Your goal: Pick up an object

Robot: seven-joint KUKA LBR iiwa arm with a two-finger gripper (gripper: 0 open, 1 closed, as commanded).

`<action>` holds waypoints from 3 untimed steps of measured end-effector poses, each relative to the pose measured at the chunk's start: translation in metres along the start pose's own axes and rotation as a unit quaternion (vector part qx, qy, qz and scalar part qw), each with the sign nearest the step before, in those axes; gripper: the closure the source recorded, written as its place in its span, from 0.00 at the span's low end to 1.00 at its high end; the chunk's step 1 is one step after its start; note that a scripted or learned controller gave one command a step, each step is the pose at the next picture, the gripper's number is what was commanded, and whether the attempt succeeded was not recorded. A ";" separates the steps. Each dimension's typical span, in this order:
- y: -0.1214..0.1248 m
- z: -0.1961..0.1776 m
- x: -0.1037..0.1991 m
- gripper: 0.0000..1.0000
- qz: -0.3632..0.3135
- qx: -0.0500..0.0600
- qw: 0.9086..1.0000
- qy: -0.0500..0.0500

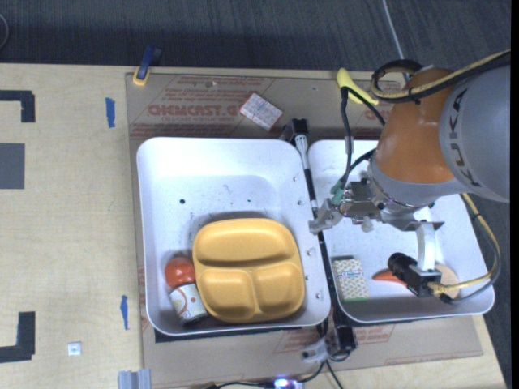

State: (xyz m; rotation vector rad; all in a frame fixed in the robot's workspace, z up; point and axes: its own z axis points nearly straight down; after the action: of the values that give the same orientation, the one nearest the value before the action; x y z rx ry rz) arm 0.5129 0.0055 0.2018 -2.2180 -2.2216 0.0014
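Observation:
My gripper hangs low over the left edge of the right bin, close to the divider between the bins, under the grey and orange wrist. A small patterned packet lies in the right bin just in front of it. To the packet's right an orange object pokes out, partly covered by the robot's parts. In the left bin a yellow divided tray lies face up, with a red-orange ball and a small white and orange can at its left.
A small printed card lies on the cardboard behind the bins. A black pen-like object rests at the back between the bins. The arm covers most of the right bin's back half.

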 end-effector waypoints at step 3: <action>0.102 0.116 -0.110 0.00 0.000 -0.003 1.000 -0.001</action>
State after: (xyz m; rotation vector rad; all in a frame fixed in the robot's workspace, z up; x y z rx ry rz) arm 0.6146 -0.1042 0.0858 -2.2229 -2.2262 -0.0029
